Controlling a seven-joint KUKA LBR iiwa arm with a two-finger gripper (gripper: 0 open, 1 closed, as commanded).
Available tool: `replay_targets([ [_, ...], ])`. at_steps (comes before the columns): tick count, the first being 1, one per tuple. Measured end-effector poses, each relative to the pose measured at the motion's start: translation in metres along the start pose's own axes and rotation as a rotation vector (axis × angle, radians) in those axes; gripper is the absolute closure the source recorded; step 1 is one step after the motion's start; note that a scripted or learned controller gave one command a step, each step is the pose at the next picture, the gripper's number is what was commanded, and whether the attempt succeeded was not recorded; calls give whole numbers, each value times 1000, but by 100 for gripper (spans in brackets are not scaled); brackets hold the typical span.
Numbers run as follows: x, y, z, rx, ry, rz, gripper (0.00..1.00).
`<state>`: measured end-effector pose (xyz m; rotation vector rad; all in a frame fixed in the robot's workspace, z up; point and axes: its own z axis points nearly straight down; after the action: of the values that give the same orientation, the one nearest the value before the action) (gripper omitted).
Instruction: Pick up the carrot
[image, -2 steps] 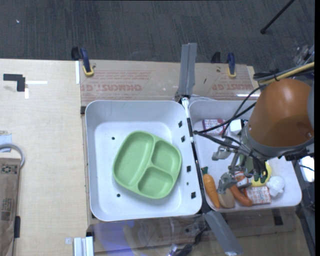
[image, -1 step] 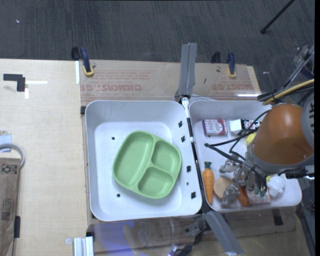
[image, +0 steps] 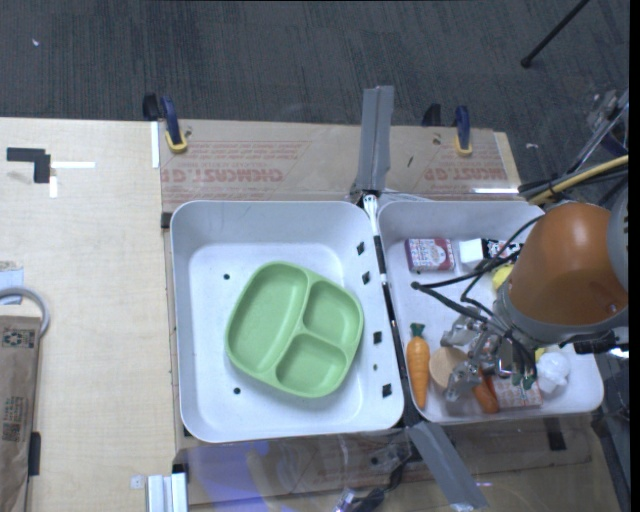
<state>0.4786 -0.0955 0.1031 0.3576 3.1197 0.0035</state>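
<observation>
Carrot (image: 418, 366): orange, green-topped, lying lengthwise by the right bin's (image: 570, 405) left wall. Pincer (image: 478, 362) just beside, low among clutter; state impossible to tell. Red-and-white packet (image: 432, 254) near far edge, label unreadable. Green divided plate (image: 294, 329) in left bin (image: 195, 300).

A green divided plate (image: 293, 329) lies in the middle of the left bin (image: 190, 300). In the right bin (image: 585, 400), a red-and-white packet (image: 432, 254) sits near the back edge. A brown paper bag (image: 16, 375) lies at the bench's left edge.
</observation>
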Motion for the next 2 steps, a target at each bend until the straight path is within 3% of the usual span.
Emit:
replay_targets([
  [1, -7, 34, -88, 2, -2, 307, 100],
  [2, 19, 81, -88, 4, 1, 718, 100],
])
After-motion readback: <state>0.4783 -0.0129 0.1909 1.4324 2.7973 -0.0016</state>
